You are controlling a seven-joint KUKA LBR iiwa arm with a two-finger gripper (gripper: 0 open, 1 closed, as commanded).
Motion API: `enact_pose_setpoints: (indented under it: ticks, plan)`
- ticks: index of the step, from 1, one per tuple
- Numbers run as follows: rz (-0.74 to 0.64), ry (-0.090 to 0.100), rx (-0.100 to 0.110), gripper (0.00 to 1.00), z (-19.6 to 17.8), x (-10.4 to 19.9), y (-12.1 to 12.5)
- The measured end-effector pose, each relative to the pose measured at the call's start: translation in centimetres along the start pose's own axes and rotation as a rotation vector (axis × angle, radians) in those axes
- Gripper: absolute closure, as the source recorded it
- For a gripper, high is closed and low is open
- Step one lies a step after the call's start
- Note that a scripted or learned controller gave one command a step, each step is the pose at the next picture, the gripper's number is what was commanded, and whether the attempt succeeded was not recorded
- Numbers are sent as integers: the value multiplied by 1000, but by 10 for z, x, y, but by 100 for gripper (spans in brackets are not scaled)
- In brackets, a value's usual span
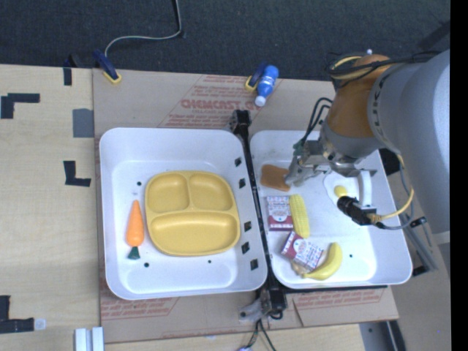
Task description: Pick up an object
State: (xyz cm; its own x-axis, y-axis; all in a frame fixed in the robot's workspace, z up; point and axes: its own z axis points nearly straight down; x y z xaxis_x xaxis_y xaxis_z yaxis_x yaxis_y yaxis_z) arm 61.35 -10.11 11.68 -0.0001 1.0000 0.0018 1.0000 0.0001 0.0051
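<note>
Jaws (pixel 296 172) hang low in the right bin (pixel 380 269) beside the brown bread piece (pixel 273 178), and I cannot tell their state; I judge this the approach, needing a descent onto it.

Grey arm with orange band (pixel 380 115) is cut off by the top-right picture edge and hides the right white bin's (pixel 387 273) back right corner. Metal two-finger gripper (pixel 298 172) near that bin's back edge: fingertips too small to tell the gap. Small red-and-white packet (pixel 302 251) partly under the yellow banana (pixel 327 264); print unreadable.
</note>
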Motion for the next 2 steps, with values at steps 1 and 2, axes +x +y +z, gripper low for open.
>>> enact_pose_setpoints:
  ticks: [1, 2]
  plan:
    - [0, 0, 0, 0, 0, 0, 0]
    - [-2, -2, 3, 0, 31, -1, 40]
